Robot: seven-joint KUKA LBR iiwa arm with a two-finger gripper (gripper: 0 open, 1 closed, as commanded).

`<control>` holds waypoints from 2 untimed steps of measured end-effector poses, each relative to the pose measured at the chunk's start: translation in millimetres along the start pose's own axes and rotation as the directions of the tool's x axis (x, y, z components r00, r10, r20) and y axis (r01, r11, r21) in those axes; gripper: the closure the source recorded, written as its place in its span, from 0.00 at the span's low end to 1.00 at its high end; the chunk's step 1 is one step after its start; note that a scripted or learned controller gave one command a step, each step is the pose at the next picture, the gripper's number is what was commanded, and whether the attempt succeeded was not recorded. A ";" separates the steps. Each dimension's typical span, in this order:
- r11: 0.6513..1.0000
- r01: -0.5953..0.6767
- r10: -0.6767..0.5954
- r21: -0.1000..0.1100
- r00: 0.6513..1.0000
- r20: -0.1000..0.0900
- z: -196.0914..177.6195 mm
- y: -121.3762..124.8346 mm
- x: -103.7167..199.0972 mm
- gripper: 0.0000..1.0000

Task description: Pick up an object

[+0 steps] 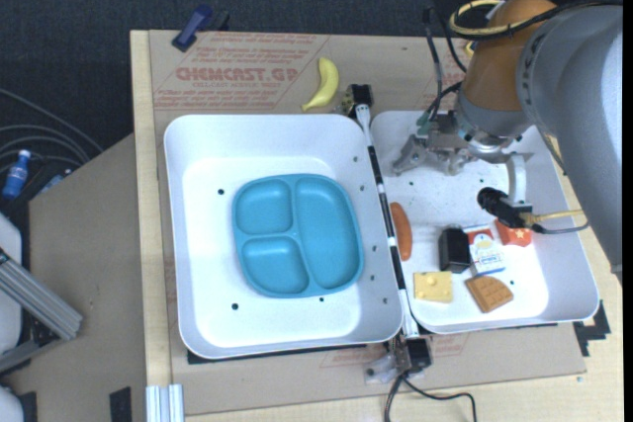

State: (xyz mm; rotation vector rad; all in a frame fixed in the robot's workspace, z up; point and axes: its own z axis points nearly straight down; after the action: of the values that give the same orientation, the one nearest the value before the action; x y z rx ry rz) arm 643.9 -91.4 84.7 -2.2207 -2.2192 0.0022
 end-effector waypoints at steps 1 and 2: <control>1.000 0.000 0.000 -0.002 1.000 0.000 -10.3 0.5 0.1 1.00; 1.000 0.000 0.000 -0.001 1.000 0.000 -10.1 0.4 0.1 0.00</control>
State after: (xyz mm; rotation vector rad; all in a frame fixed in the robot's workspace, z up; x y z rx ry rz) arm 644.3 -91.3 94.8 -2.2219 -2.2195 0.0012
